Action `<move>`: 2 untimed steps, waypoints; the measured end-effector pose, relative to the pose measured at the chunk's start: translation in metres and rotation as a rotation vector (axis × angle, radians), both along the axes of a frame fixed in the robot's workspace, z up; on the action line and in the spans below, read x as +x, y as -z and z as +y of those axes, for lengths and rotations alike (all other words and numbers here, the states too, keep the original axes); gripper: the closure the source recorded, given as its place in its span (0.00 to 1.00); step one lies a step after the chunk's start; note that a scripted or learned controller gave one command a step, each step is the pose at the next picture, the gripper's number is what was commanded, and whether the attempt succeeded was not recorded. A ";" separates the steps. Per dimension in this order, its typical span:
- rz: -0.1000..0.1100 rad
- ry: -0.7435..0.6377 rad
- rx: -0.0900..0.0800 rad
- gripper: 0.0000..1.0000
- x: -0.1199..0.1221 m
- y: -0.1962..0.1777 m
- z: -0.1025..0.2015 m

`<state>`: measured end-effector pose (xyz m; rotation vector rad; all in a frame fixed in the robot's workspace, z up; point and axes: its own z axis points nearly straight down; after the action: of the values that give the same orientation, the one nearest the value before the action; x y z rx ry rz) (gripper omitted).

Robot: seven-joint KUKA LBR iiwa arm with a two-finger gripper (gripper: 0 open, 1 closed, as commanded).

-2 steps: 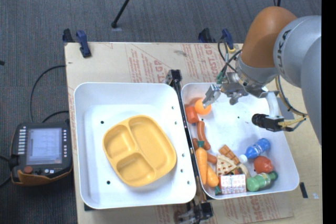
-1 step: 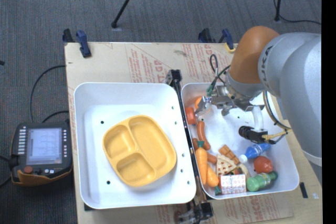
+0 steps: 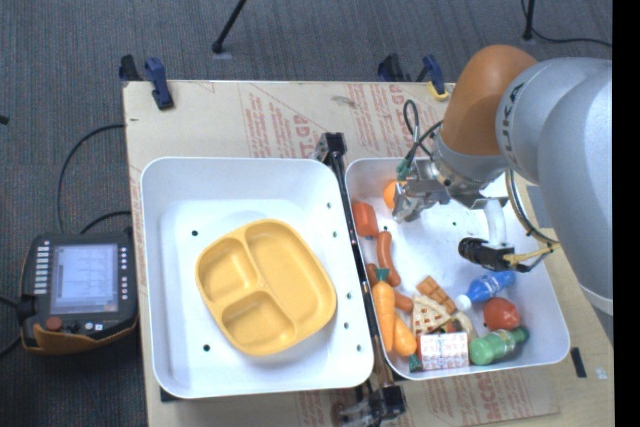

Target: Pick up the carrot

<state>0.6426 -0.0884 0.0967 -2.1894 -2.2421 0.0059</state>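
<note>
The carrot [image 3: 383, 313] lay in the right bin [image 3: 556, 315], against its left wall toward the near end, beside a second orange piece [image 3: 404, 337] and a waffle-like toy [image 3: 433, 305]. The end effector [image 3: 408, 205] hung over the bin's far left area, well apart from the carrot; whether it was released or clenched could not be told. The left bin [image 3: 170, 215] held a yellow divided plate [image 3: 264, 286]. Both bins sat on the counter [image 3: 250, 110].
</note>
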 end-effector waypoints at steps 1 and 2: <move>-0.006 0.337 -0.003 1.00 -0.016 -0.091 0.067; -0.006 0.336 -0.003 0.00 -0.016 -0.091 0.067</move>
<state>0.6265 -0.0218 0.1875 -2.5386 -1.8473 0.0016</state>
